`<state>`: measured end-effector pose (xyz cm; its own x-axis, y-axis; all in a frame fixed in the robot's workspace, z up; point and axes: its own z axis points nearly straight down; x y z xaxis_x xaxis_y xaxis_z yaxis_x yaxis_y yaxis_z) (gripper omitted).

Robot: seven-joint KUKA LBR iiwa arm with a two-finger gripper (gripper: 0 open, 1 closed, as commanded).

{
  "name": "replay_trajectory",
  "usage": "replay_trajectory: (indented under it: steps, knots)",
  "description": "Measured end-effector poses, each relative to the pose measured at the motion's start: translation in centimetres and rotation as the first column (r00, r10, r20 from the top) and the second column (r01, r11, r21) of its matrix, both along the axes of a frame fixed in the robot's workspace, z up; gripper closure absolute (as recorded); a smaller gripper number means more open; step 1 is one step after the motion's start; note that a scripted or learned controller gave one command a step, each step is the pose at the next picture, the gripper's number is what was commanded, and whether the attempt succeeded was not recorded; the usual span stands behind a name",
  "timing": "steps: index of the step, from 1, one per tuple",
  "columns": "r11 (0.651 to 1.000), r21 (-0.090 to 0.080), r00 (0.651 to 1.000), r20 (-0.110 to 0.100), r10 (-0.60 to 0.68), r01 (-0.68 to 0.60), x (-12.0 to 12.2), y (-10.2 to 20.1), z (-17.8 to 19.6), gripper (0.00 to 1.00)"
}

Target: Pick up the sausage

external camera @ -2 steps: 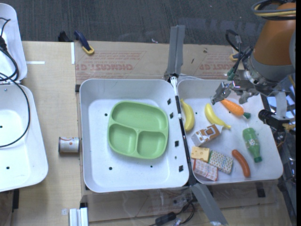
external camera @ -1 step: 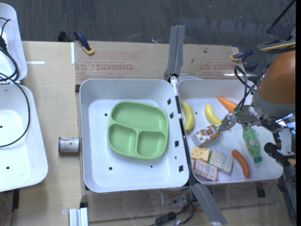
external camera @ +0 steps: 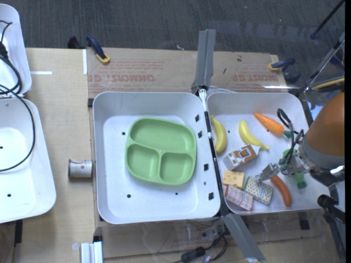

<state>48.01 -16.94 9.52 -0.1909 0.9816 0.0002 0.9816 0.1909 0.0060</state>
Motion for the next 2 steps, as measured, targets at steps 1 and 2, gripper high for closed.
replay_trajectory:
  steps: [1,2]
  knots:
    - [1.0,-0.001,1.0,0.002,-0.004,0.004,0.1,0.0,0.9,1.0]
    - [1.0,-0.002,1.0,-0.006,-0.021,0.021,-0.2,4.7,11.4,1.0]
